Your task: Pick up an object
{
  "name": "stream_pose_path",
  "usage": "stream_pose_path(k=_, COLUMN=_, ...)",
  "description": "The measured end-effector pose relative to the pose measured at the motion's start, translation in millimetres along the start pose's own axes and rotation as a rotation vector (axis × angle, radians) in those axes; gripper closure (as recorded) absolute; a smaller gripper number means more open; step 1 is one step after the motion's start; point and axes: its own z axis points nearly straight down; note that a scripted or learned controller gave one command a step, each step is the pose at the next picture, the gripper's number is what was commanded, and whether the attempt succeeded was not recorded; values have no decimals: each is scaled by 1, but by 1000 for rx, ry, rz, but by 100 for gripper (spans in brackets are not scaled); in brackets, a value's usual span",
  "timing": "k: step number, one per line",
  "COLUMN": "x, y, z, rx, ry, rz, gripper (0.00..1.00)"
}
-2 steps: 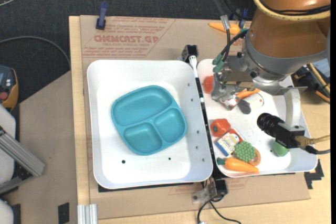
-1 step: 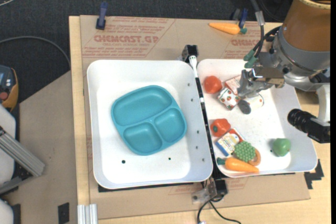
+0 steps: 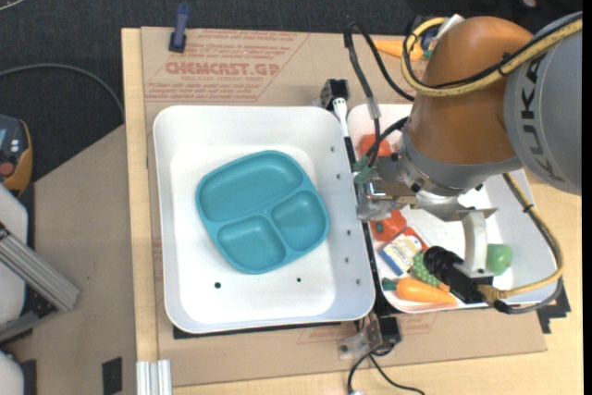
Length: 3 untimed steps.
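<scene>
Bench (image 3: 231, 60): you're looking down on a brown board with red lettering, lying under both bins.
Arm (image 3: 481, 97): it's reaching in from your right, its orange band and grey body looming over the right bin and hiding much of what's in there.
Left bin (image 3: 176, 227): it's sitting on the board, white and shallow, carrying just the tray.
Right bin (image 3: 546, 268): it's sitting beside the left one, their rims running close together; you're seeing mostly its near edge and right rim.
Teal tray (image 3: 263, 210): it's lying flat in the middle of the left bin, three compartments facing up.
Gripper (image 3: 375, 194): it's hanging low over the right bin's left side, just by the dividing rims; you can't tell from here how the tool is standing, since the wrist is covering it.
Carrot (image 3: 424, 290): it's lying at the right bin's near edge, orange, close to a black piece.
Red item (image 3: 388, 227): it's peeking out just beneath the gripper, touching or nearly so, you can't tell which.
Green ball (image 3: 499, 256): it's resting toward the bin's right, apart from the gripper.
Blue clip (image 3: 178, 28): it's perched on the board's far edge.
</scene>
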Motion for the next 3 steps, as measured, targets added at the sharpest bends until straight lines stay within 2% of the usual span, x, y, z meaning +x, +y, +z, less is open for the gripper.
stream_pose_path(k=1, x=38, y=2, z=-122, rx=-28, ry=4, rz=-3, gripper=100)
stream_pose_path(k=2, x=141, y=0, z=-132, rx=-17, ry=4, rz=-9, gripper=100)
stream_pose_path(k=3, x=64, y=0, z=-27, rx=0, ry=-6, rz=12, gripper=100)
